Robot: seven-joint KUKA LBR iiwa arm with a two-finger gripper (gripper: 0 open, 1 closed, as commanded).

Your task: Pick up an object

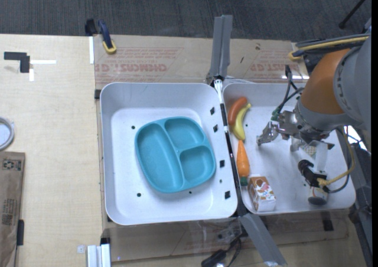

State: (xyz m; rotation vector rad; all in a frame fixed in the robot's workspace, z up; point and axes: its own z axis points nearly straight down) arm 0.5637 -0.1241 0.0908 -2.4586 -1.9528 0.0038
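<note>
I see two white bins. The left bin [112,159] holds a blue three-part plate [175,154]. In the right bin [283,201], my gripper [267,136] hangs with fingers spread, pinching nothing. Left of the fingers lie a yellow banana [240,124] and an orange carrot [242,158]; below them, a small carton [261,194].
</note>
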